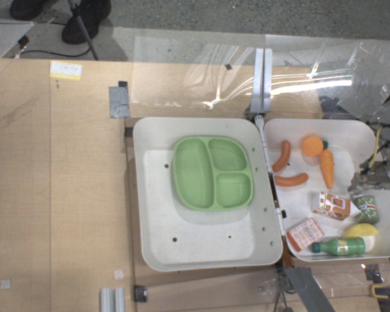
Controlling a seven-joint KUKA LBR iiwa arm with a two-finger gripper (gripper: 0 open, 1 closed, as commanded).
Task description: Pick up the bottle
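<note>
The green bottle (338,246) lies flat along the right bin's (351,130) front edge. The gripper (372,186) hovers nearby; whether it grips anything, I can't tell.

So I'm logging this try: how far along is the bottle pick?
Nothing looks done yet: the green bottle lies on its side at the right bin's front edge. The gripper is over that bin, above the bottle. Reaching, grasping and lifting remain.
</note>
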